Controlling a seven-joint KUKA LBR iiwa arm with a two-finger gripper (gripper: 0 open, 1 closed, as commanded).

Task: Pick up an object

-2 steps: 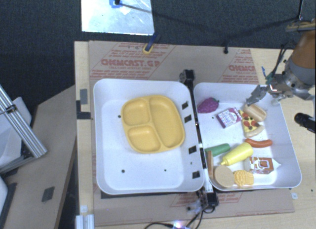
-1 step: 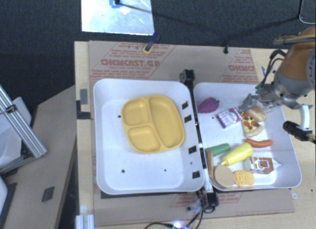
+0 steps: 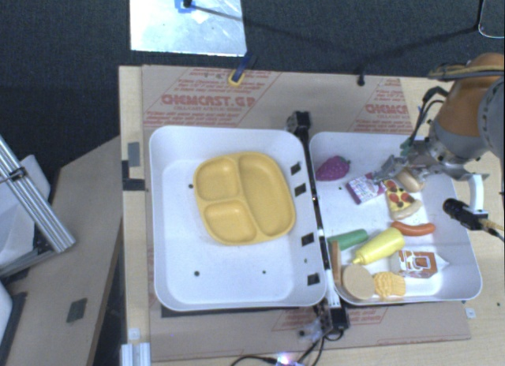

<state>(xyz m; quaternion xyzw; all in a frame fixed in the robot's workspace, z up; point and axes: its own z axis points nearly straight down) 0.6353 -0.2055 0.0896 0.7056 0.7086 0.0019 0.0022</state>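
Note:
The right bin [image 3: 458,199] holds several toy foods: purple grapes [image 3: 333,168], a pink and white packet [image 3: 364,189], a pizza slice [image 3: 401,202], a red sausage [image 3: 414,229], a green piece [image 3: 347,239], a yellow bottle [image 3: 379,246], a small carton [image 3: 417,263], a round tan bun [image 3: 357,281] and a yellow ridged piece [image 3: 388,284]. My gripper [image 3: 399,172] hangs low over the bin's upper right, just above the pizza slice and right of the packet. A beige shape [image 3: 411,180] sits right under it; I cannot tell what it is.
The left bin [image 3: 173,222] bears a yellow divided plate [image 3: 243,197]. A black clamp rail [image 3: 312,207] runs between the bins. The grey arm with its orange band [image 3: 465,104] comes in from the upper right, and a black cable end [image 3: 465,214] juts over the right bin's edge.

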